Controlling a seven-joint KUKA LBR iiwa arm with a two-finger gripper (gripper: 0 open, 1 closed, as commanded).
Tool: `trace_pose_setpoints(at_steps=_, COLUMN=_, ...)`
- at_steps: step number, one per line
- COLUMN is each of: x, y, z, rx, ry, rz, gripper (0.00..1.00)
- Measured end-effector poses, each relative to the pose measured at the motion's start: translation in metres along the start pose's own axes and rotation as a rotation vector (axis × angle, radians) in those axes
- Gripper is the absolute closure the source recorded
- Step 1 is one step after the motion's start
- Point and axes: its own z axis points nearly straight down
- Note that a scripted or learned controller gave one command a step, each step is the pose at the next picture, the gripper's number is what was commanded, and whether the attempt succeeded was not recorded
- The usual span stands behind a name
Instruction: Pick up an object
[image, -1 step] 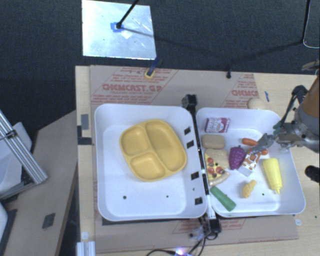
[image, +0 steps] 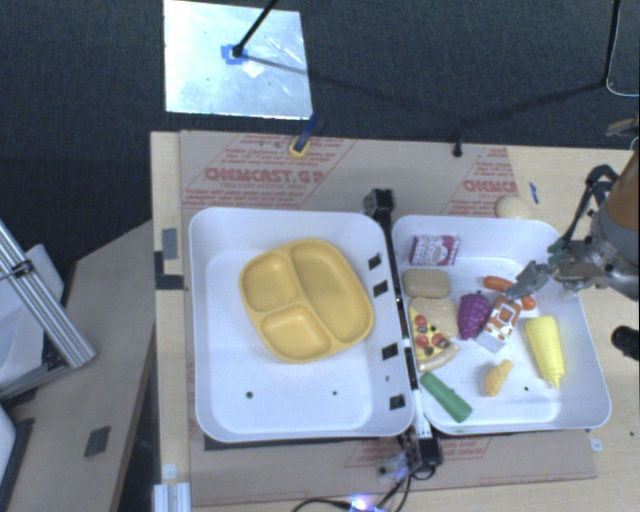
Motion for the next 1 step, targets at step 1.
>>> trace_pose_setpoints(at_steps=1, x=-0.0015, y=0.0098, z=0.049, rx=0.003, ry=0.001, rz=0.001, gripper=0.0)
